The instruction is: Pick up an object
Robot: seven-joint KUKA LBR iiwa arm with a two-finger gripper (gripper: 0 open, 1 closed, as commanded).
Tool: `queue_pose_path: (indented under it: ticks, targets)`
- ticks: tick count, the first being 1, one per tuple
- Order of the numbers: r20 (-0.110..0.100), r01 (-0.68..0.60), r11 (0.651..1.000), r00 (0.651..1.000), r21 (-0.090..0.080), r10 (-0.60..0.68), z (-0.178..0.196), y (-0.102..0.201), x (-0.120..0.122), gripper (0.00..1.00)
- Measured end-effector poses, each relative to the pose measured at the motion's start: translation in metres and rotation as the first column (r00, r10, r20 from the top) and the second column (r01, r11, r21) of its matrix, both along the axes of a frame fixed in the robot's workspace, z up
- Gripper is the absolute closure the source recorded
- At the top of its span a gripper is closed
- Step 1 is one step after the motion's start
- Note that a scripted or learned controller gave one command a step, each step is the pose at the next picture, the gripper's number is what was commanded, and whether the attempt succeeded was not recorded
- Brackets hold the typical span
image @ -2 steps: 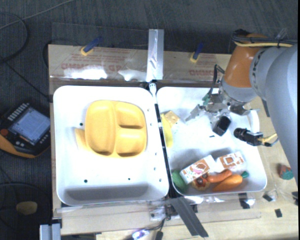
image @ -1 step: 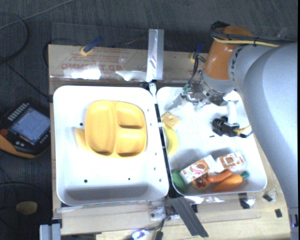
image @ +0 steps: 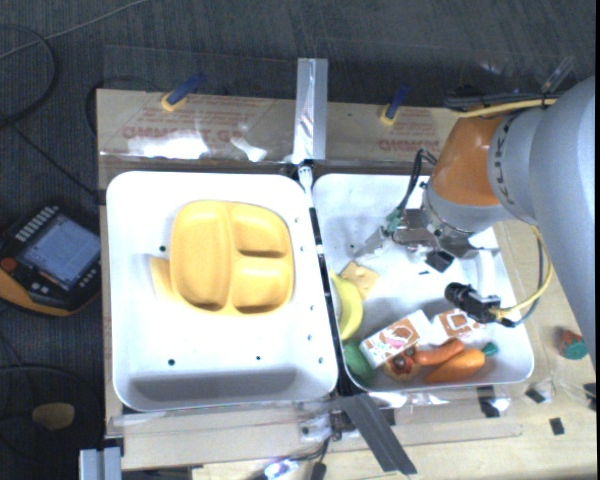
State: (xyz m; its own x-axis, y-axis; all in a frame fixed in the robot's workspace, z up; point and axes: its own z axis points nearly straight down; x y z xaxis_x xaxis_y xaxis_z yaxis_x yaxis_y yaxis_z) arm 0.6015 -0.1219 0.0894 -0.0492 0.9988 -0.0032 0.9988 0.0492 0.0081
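My gripper (image: 398, 232) hangs over the middle of the right bin (image: 516, 360), below the arm's orange band. It points left, toward a small tan block (image: 358, 276) just beyond and below its tip. Nothing is visibly held. Along the bin's left wall lies a yellow banana (image: 349, 306). Near the front edge sit a small printed carton (image: 395, 340), an orange carrot (image: 448, 360), a second small carton (image: 460, 322) and a green item (image: 353, 359).
The left bin (image: 130, 368) holds a yellow divided plate (image: 230, 256). A black cable fitting (image: 468, 298) with a yellow cable hangs over the right bin beside the arm. A handheld controller (image: 50, 258) lies on the floor to the left.
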Motion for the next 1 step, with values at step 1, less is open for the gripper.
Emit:
queue_pose_path:
  ticks: [1]
  targets:
    - [0.005, -0.019, 1.0, 1.0, -0.002, 0.019, 0.0004, 0.023, -0.0017, 0.0]
